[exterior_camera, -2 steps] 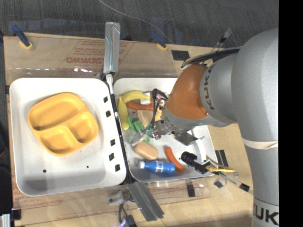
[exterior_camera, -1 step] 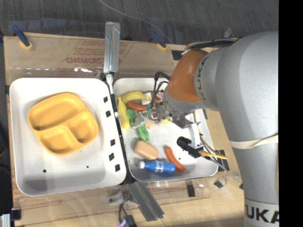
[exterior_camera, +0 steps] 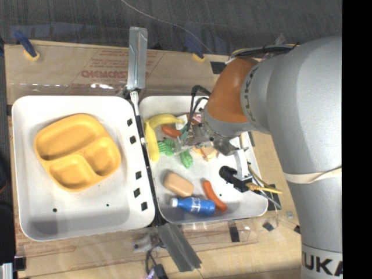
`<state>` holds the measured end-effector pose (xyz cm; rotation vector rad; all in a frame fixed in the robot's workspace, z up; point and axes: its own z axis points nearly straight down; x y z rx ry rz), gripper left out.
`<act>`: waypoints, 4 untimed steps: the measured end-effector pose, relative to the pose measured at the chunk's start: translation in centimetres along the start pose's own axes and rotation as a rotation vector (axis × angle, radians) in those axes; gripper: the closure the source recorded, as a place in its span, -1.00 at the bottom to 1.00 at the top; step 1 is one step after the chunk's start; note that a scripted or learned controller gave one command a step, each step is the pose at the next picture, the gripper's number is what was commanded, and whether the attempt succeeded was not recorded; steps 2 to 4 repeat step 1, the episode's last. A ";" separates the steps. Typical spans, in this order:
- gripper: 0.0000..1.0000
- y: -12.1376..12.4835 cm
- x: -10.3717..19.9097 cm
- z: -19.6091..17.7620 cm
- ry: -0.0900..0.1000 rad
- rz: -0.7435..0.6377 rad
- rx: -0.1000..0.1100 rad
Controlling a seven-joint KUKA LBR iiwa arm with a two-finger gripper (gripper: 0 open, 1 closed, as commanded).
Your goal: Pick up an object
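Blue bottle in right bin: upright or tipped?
Tipped. The blue bottle lies on its side along the right bin's near wall, white cap pointing left, beside the red sausage.

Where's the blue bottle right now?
The blue bottle lies on its side at the near edge of the right bin, just below the tan bread roll and beside the red sausage.

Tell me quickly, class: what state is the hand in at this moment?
Hand: low in the right bin among the toy foods; whether it is open, closed or holding anything cannot be told.
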<state>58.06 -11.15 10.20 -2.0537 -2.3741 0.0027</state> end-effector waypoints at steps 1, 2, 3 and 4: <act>1.00 5.1 2.2 -9.3 -0.001 0.131 -0.007; 1.00 5.1 2.2 -9.3 -0.001 0.131 -0.007; 1.00 5.1 2.2 -9.3 -0.001 0.131 -0.007; 1.00 5.1 2.2 -9.3 -0.001 0.131 -0.007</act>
